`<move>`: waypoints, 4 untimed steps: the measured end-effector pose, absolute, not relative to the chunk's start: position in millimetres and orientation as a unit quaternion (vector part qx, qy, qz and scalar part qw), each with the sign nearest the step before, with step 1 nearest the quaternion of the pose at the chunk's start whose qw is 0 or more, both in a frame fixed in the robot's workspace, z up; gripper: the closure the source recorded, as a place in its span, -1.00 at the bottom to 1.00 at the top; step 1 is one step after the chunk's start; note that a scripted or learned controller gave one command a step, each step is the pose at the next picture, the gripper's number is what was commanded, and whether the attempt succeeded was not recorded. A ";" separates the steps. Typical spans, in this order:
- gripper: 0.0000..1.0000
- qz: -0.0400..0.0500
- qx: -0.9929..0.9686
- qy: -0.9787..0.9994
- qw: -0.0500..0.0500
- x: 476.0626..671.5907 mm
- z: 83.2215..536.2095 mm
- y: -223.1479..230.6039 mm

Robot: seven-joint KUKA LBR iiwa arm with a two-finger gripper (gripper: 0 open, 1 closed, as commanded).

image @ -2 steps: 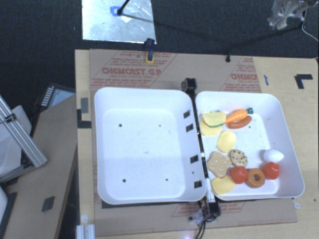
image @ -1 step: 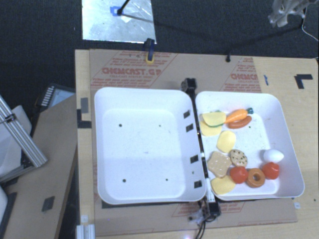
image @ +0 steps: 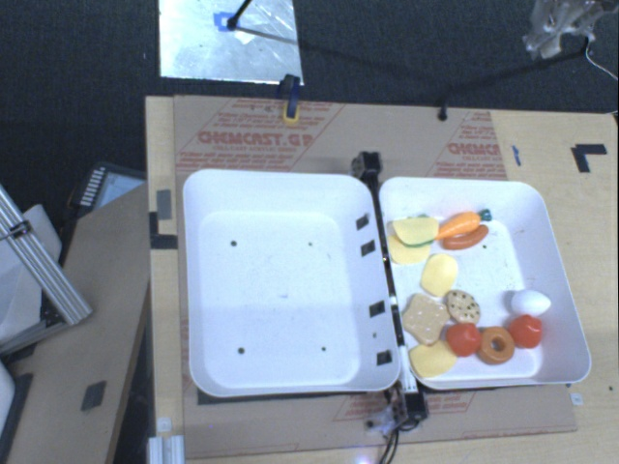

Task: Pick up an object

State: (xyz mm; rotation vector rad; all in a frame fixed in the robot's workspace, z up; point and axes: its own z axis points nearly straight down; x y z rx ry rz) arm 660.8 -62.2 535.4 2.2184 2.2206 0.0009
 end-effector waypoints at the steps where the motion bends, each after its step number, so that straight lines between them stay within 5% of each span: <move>1: 1.00 0.001 0.707 0.707 0.002 668.5 535.6 -68.8; 4: 1.00 0.001 0.707 0.707 0.002 668.4 535.7 -81.1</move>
